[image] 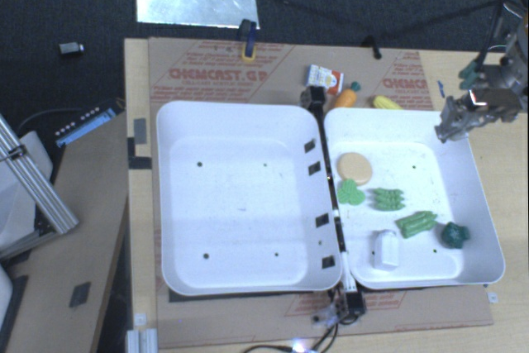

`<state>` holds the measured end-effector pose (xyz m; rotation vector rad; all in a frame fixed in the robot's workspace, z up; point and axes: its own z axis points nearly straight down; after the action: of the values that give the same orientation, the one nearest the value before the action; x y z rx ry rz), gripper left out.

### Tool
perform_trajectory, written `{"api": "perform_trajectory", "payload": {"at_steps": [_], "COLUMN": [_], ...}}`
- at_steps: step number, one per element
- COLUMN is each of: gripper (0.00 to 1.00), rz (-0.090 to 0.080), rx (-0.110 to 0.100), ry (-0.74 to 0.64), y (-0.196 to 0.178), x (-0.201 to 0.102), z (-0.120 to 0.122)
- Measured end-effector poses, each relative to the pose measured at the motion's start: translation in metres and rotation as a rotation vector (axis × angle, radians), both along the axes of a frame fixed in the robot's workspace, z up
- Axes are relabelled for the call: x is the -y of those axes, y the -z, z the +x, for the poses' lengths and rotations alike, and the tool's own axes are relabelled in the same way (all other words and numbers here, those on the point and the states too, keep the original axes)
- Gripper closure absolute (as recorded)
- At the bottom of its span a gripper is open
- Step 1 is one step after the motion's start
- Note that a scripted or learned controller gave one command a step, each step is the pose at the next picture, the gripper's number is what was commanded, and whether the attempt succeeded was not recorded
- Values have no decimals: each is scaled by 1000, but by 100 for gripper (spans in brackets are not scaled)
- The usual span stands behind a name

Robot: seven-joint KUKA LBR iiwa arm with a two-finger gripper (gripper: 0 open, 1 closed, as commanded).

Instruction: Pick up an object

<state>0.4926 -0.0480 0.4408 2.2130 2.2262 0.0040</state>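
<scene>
White block (384, 249) far from gripper (453, 128)

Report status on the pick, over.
Gripper over right bin's far right rim, nothing seen held. Tan disc, green pieces, white block all lying in bin. Path unobstructed.

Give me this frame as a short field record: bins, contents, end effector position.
left bin: white, shallow
right bin: white, holds six items
items: tan disc; green blob; green ridged piece; green pod; dark green lump; white object
outside bins: orange piece, yellow piece
end effector: over right bin's far right rim, apart from all items
</scene>
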Motion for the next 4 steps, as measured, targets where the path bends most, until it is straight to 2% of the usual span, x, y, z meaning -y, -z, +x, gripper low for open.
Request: {"api": "perform_trajectory", "payload": {"at_steps": [2,4], "gripper": [100,100], "rz": [1,1], "rx": [-1,-1], "ry": [-2,0], "y": [-5,-17], "x": [-63,-106], "z": [-6,-6]}}
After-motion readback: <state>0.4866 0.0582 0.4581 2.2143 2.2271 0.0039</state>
